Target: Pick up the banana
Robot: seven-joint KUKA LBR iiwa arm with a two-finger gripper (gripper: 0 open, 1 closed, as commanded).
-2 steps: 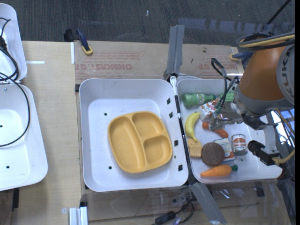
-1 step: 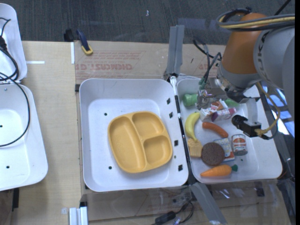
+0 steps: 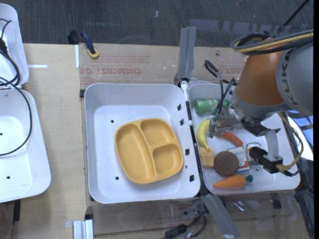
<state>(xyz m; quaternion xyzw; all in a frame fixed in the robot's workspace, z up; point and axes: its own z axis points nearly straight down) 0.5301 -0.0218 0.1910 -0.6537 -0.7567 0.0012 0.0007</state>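
Banana (image 3: 202, 134): yellow, curved, unpeeled, against right bin's (image 3: 286, 183) left wall. Gripper (image 3: 215, 129) just beside it; finger state impossible to tell.

We read this as robotics lab, not home. Grey KUKA arm (image 3: 294, 78) with orange band over bench. Two shallow white bins (image 3: 94, 143) side by side on cardboard-covered bench (image 3: 50, 93). Toy food left of and below gripper (image 3: 215, 129); yellow divided plate (image 3: 148, 150) further left. Loose black cables (image 3: 10, 68) far left, metal brackets (image 3: 187, 54) above gripper.
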